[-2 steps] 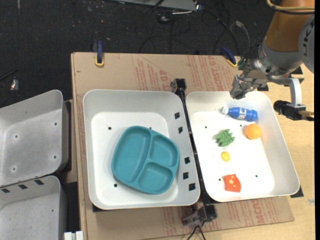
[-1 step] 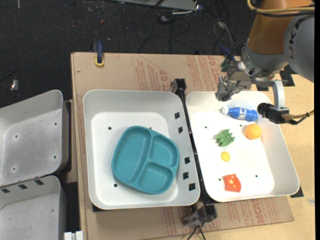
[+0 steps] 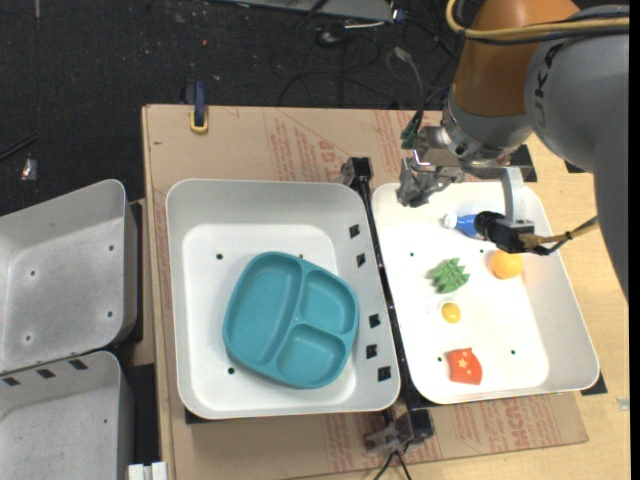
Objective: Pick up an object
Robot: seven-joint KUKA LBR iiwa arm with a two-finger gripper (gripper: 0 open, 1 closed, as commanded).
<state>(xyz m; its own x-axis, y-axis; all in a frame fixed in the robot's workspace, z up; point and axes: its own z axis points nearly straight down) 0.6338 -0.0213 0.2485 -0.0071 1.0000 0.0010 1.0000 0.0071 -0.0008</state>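
The hand hangs over the far left corner of the right bin, just inside its rim and close to the divider between the two bins; whether it is spread or closed I cannot tell at this slant, and nothing can be seen held in it. All the loose pieces lie in that same bin, nearer the camera and to the right of the hand. Closest is a small blue and white object, just beside a dark part of the arm's fittings. Beyond it sit an orange ball-like piece, a green leafy toy, a small yellow piece and, well toward the near edge, a red block. The green toy looks the fairest target: it lies apart from its neighbours, toward the viewer from the hand and only slightly to the right, so the coming move would likely be a short travel along the bin toward the near edge and then a descent. It shows no clear long axis from here. The left bin holds only a teal divided plate, which seems an awkward grasp. The table is brown board.
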